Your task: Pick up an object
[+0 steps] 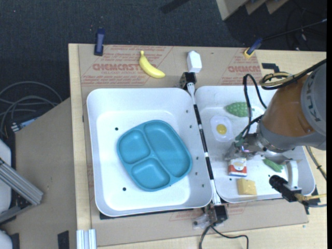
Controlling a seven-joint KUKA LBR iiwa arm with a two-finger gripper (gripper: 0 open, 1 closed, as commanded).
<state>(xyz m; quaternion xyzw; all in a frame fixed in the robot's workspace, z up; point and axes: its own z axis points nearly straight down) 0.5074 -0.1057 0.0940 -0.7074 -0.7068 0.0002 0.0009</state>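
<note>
Left shallow white bin (98,139): a blue three-compartment plastic tray (153,154) occupies the centre, margins open. Right white bin (207,100): small food toys crowd the floor beneath the grey arm (290,118); far-left corner free.

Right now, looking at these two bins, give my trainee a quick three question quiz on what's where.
1. True or false: the blue plate lies in the left-hand bin.
2. Where is the banana? A) in the right-hand bin B) on the bench behind the bins C) on the plate
3. Fill in: the gripper hangs over the ____-hand bin.

Key: 1 true; 2 B; 3 right.
</note>
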